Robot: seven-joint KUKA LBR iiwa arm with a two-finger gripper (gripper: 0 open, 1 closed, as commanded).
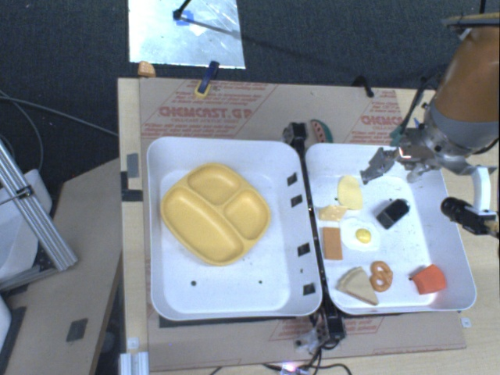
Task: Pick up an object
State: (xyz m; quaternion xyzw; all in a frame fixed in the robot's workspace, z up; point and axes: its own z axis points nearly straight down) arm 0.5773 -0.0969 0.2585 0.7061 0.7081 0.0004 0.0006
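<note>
A: Where is the gripper [380, 165]?
B: Above the right bin [453, 248], just up-right of the yellow piece [350, 192].
A: What else lies near that piece?
B: A black block [392, 212] to its right, a fried egg [362, 235] below, a pretzel [381, 274] lower still.

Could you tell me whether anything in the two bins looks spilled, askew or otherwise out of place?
Nothing stands out. The yellow tray lies flat in the left bin, and the toy foods are scattered loosely in the right bin.

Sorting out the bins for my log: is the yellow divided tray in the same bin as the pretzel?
No, the yellow divided tray lies in the left bin, while the pretzel lies in the right bin.
</note>
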